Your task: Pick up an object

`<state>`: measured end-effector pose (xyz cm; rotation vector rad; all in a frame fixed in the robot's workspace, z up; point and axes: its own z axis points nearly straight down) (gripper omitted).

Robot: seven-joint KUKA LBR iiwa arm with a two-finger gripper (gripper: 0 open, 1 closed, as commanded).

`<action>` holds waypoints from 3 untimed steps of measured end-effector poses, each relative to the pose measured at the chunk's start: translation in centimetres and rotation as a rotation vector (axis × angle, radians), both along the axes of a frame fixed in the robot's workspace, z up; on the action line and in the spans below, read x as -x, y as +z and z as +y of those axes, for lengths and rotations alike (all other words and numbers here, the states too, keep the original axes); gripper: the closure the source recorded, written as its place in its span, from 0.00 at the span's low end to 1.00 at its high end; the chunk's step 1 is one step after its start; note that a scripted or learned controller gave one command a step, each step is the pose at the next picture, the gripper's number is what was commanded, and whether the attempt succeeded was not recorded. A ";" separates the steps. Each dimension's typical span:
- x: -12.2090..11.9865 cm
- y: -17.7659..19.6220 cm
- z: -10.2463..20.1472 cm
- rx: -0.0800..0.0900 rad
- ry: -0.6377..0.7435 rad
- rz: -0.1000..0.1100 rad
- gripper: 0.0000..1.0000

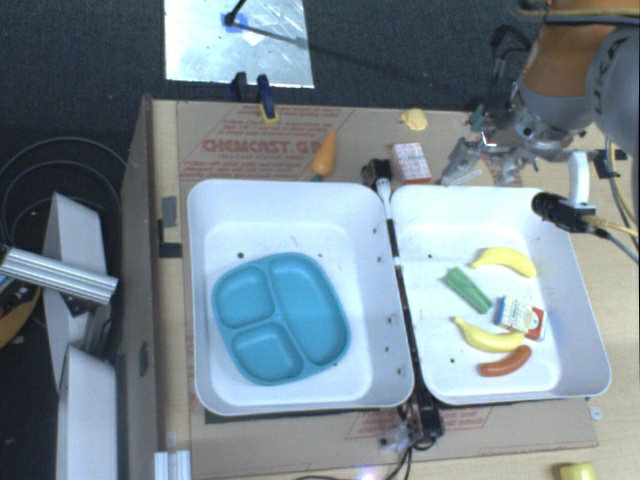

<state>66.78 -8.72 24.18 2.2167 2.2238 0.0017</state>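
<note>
Objects for picking lay in the right-hand shallow white bin (575, 268): a yellow plastic banana (504, 260) toward the far edge, a green stick-shaped block (467, 289) just left of centre, a small white carton with blue and red print (519, 316) to the green block's right, a second yellow banana (488, 335) nearer the front edge, and a red-orange sausage-shaped toy (504, 361) close to the front right corner. The second banana and the sausage lay just beside each other; the carton sat close above them.

The left-hand shallow white bin (230, 218) carried a light-blue plastic tray with three compartments (280, 316), set slightly askew toward its front.

The grey and orange arm (580, 38) stood above the far right corner of the bench. Its two-finger gripper (484, 164) hung just past the far edge of the right bin, not over any object. Fingers appeared spread and held nothing.

Outside the bins, on the cardboard bench top (250, 138): an orange carrot-shaped toy (324, 154) and a small pink-and-white box (410, 162) near the far edges of the bins, and a small yellow lump (414, 120) further back.
</note>
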 end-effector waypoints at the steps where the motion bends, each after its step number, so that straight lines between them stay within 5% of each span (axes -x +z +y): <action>1: 6.9 -12.9 -2.5 -0.002 -0.006 0.017 0.00; 2: 8.8 -15.9 -3.4 0.000 -0.004 0.005 0.00; 3: 8.5 -14.7 -3.4 0.000 -0.001 -0.002 1.00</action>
